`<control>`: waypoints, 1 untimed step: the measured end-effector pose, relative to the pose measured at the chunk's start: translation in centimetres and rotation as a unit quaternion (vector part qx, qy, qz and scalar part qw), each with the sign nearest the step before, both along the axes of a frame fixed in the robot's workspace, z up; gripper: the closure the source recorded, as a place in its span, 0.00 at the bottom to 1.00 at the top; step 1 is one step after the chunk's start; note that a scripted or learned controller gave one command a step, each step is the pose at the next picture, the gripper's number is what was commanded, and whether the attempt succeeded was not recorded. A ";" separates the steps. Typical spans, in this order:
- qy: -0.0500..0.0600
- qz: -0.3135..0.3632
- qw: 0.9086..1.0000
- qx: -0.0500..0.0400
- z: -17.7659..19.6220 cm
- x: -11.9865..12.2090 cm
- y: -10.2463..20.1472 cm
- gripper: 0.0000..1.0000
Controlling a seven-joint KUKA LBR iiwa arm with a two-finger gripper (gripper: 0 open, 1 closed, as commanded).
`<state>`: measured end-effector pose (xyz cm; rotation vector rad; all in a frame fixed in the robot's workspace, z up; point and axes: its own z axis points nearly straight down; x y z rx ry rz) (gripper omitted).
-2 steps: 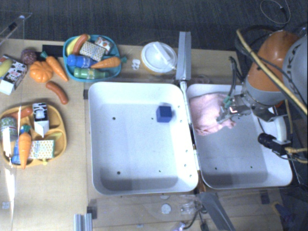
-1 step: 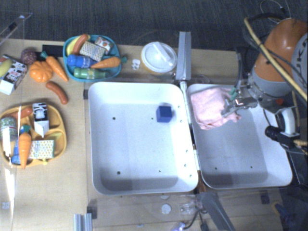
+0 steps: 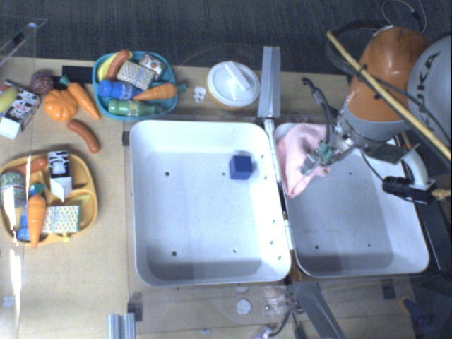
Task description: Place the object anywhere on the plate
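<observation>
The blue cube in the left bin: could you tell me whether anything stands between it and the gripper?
Only the bins' adjoining walls run between the blue cube and the gripper, which hangs over the pink plate. No loose object lies between them.

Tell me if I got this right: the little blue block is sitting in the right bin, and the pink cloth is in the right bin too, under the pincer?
Not quite. The camera view shows the blue block in the left bin, not the right one. The rest is right: the pink cloth lies in the right bin, under the pincer.
</observation>
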<state>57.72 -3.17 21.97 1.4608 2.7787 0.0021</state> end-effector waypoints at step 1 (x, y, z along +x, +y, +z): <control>-0.001 0.200 0.980 0.000 1.0 0.8 4.7 1.00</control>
